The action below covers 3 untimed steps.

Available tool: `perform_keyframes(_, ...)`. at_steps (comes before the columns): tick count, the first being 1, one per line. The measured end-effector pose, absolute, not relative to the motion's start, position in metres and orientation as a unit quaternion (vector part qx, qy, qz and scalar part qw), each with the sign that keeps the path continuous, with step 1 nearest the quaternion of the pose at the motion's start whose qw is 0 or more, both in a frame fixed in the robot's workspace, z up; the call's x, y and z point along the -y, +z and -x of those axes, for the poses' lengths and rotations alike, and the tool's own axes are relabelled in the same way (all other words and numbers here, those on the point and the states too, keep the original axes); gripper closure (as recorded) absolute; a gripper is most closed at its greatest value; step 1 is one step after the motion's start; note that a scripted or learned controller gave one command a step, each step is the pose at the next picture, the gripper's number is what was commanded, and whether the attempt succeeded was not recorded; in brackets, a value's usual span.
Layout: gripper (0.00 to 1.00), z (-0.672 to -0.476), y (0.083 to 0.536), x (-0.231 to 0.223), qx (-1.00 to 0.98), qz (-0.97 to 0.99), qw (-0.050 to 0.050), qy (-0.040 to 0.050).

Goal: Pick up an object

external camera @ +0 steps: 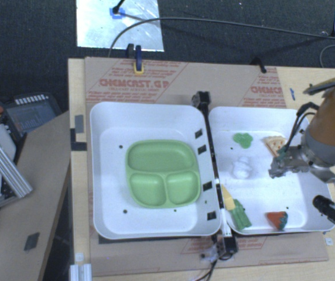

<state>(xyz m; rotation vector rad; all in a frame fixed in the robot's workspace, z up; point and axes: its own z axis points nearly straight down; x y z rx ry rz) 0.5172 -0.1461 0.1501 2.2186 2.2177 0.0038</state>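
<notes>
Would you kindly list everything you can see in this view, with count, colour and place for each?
Bins: two, white, side by side on the bench.
Divided plate: one, pale green, middle of the left bin.
Leafy toy: one, green, upper part of the right bin.
Cracker-like piece: one, tan, right of the leafy toy.
Small pale object: one, white, middle of the right bin.
Yellow and green piece: one, lower left of the right bin.
Red and green piece: one, lower part of the right bin.
Clamp: one, blue and yellow, bench's far edge.
Gripper: one, grey, low over the right bin.
</notes>
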Motion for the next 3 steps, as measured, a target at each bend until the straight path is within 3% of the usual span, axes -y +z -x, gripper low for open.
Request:
perform_keyframes(2, 1.00, -0.517, 0.259, 0.148, -0.709, -0.705, 0.004, 0.0021)
perform_keyframes(3, 1.00, -0.536, 0.246, 0.092, -0.711, -0.704, 0.000, 0.0013)
